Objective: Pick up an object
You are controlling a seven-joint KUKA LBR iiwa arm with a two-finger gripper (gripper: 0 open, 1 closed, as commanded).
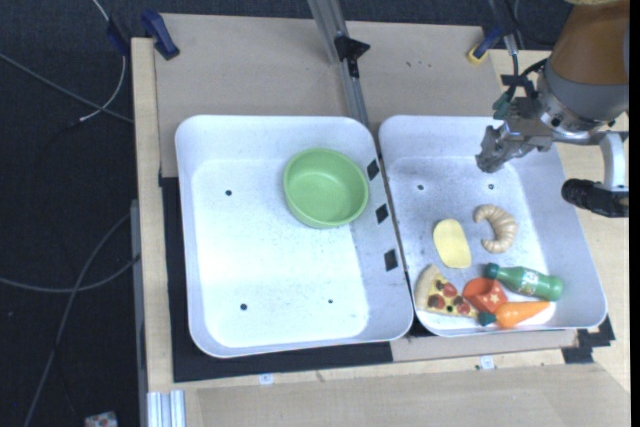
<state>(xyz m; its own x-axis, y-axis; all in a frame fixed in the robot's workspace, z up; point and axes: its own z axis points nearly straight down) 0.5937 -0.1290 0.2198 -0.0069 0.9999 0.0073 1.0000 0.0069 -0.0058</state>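
A: Nearest the front rim of the right bin (585,245): a pizza slice (440,293), a red pepper (483,294), a carrot (520,313) and a green bottle (527,282), all touching or just beside one another. Probably slid down into that corner, judging by the pile.

B: Harder to grab there, most likely. Too crowded for clean access.

A: A little further in: a yellow piece (451,243) and a croissant (497,226), near each other but apart. Better candidates, being free on most sides.

B: And in the left bin (200,215)?

A: Just a green bowl (324,186), toward the back right part, well apart from everything else.

B: Gripper (492,155)?

A: Furthest back, above the rear of the right bin, beyond the croissant. Nothing seen between the tips. Open or closed: cannot tell, too small and dark. No object picked yet, by the look of it.
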